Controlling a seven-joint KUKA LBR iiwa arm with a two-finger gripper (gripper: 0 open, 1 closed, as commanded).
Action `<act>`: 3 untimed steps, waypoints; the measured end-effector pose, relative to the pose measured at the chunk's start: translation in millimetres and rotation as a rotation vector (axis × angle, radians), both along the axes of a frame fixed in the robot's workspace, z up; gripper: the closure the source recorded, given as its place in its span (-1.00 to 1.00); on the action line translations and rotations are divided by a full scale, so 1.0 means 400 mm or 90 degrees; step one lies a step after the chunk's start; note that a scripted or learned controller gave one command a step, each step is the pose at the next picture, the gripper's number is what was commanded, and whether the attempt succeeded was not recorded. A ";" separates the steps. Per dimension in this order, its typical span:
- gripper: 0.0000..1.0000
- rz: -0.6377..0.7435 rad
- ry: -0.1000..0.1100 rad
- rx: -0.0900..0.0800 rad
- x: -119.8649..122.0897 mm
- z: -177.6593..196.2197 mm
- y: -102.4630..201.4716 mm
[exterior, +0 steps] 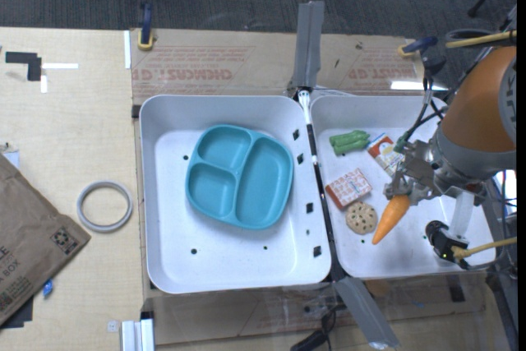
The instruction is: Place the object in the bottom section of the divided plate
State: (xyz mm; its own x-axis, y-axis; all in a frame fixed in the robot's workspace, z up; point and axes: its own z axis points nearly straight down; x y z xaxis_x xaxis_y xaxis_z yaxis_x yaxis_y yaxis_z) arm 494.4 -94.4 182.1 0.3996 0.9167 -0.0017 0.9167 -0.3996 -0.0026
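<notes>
A blue divided plate (240, 176) lies in the left bin (164, 259); it has one long section on its right side and two smaller ones on its left. An orange toy carrot (389, 220) hangs tilted over the right bin (411, 267), tip pointing down-left. My gripper (404, 191) is over the middle of the right bin, shut on the carrot's thick upper end. The plate's sections hold nothing.
In the right bin lie a green toy vegetable (349, 141), a red-and-white packet (383, 152), a pink wafer block (348, 187) and a cookie (361, 218), all left of the gripper. A tape ring (104, 205) and a cardboard box (25, 234) sit on the bench at left.
</notes>
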 end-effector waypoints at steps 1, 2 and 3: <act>1.00 0.004 0.001 -0.001 0.192 0.020 0.180; 1.00 -0.038 0.001 -0.002 0.353 0.023 0.388; -1.00 -0.038 0.001 -0.002 0.353 0.023 0.388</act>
